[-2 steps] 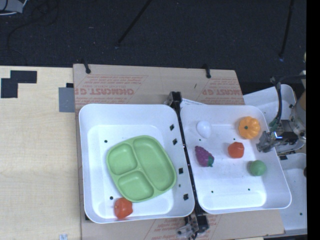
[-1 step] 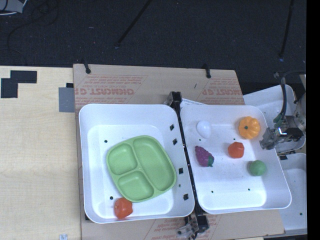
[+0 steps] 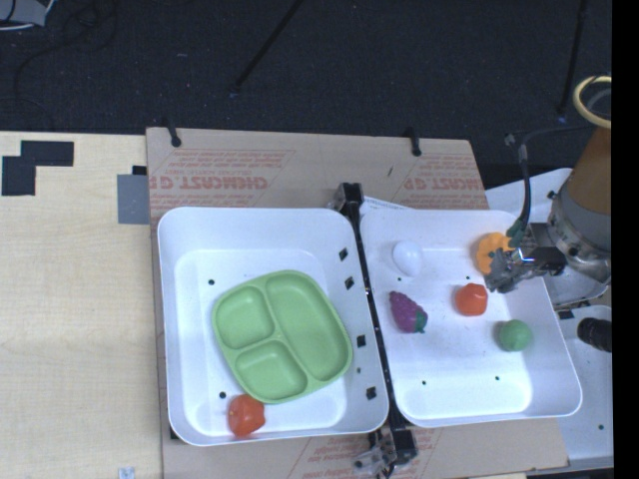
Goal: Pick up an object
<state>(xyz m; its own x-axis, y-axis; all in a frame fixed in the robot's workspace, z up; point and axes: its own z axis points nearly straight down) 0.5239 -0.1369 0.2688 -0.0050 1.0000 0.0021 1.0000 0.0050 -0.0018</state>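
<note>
Fruit lies scattered in the right bin point(image 3: 469, 407): an orange piece point(image 3: 488, 248) at the far right, partly behind the gripper point(image 3: 511, 264); a red ball point(image 3: 470, 299) just left of and nearer than the gripper; a green ball point(image 3: 515, 335) near the right wall; a purple piece point(image 3: 407, 311) with a green tip toward the bin's left side; and a white egg point(image 3: 406, 257) farther back, above the purple piece. The gripper sits low over the bin's far right part, right beside the orange piece and close to the red ball. How far its jaws are apart I cannot tell, nor whether it has hold of anything. The arm point(image 3: 597, 188) comes in from the right edge. The left bin point(image 3: 185, 267) holds a green tray point(image 3: 282, 335) with three compartments, tilted, and a red fruit point(image 3: 246, 414) at the tray's near left corner.
</note>
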